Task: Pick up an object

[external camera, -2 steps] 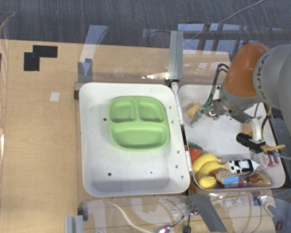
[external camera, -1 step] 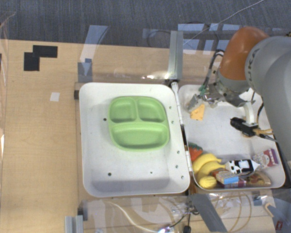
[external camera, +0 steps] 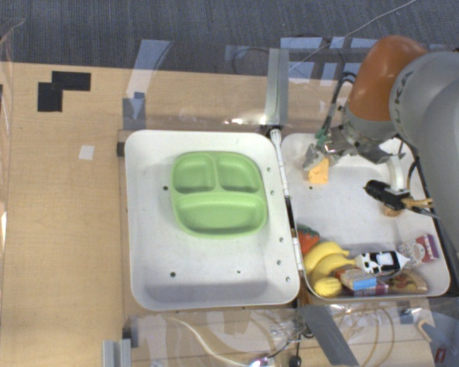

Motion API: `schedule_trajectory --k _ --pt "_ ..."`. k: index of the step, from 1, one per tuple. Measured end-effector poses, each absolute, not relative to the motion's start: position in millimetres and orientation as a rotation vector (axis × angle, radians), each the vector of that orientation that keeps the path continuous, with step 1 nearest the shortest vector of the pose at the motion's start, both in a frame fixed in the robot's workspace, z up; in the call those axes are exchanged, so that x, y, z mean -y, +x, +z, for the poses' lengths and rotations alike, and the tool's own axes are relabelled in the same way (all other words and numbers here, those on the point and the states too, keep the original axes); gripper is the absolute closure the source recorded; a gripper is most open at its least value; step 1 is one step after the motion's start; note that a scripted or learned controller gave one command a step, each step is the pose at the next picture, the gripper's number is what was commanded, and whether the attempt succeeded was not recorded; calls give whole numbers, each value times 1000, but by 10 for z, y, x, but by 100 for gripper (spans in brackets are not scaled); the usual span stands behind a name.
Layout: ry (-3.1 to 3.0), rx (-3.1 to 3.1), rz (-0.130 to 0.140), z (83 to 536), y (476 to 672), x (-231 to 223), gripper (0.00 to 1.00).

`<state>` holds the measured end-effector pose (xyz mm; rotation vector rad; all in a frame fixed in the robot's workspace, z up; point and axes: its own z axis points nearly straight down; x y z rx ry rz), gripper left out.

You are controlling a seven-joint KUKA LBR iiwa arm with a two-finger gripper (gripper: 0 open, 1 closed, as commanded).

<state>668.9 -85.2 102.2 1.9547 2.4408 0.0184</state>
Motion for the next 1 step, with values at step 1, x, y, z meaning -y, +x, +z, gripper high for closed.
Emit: schedule_trajectory --k 1 --pt "1907 -2489 10 1880 6706 323 100"
